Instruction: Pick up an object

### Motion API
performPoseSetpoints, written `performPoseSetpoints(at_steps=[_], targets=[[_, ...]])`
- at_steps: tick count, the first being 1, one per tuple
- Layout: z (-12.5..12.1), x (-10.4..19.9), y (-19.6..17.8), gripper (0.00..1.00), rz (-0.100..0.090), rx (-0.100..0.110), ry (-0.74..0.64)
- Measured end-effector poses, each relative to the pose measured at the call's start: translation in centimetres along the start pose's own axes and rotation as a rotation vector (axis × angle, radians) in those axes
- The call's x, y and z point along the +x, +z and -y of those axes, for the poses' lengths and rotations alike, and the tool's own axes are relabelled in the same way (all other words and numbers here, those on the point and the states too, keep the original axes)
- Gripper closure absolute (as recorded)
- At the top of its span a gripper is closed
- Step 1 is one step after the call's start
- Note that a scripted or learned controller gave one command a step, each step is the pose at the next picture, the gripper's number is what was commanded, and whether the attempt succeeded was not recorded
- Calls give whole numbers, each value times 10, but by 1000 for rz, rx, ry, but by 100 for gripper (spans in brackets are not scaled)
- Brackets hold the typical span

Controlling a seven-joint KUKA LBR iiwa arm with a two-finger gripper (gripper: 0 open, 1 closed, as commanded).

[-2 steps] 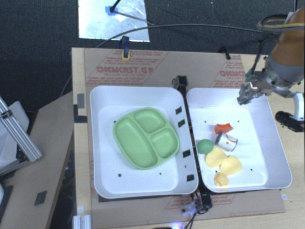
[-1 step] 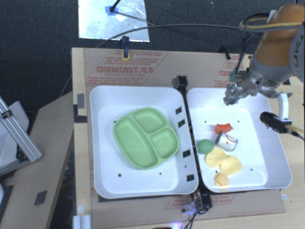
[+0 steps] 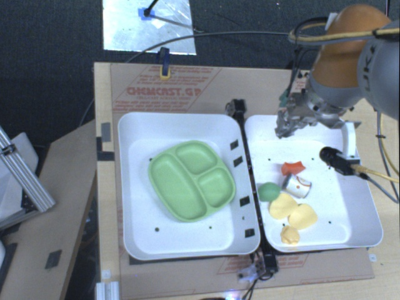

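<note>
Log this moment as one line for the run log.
gripper: above right bin, far end, nothing seen held | toys: clustered in right bin | green tray: in left bin

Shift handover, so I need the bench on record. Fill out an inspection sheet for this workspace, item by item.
Surface: brown board with red lettering carries two white bins, left bin and right bin, side by side.
Job's things: right bin holds a cluster of a green piece, an orange piece, a white piece and yellow pieces.
Clutter: green divided tray lies in the left bin.
Grippers: gripper hangs over the right bin's far edge, away from the cluster.
Cables: dark cables loop above the arm; a yellow one runs off right.
Surroundings: foil sheet on dark floor; metal rail at left.
</note>
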State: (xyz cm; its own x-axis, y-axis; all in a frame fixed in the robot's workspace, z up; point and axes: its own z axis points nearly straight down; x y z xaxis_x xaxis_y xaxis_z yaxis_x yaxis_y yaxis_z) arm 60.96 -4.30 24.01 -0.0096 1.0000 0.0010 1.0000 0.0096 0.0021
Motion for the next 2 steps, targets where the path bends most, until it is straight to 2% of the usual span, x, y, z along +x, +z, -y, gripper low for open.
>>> performPoseSetpoints(at_steps=[2], targets=[[5, 108, 14, 100, -1, 1, 0]])
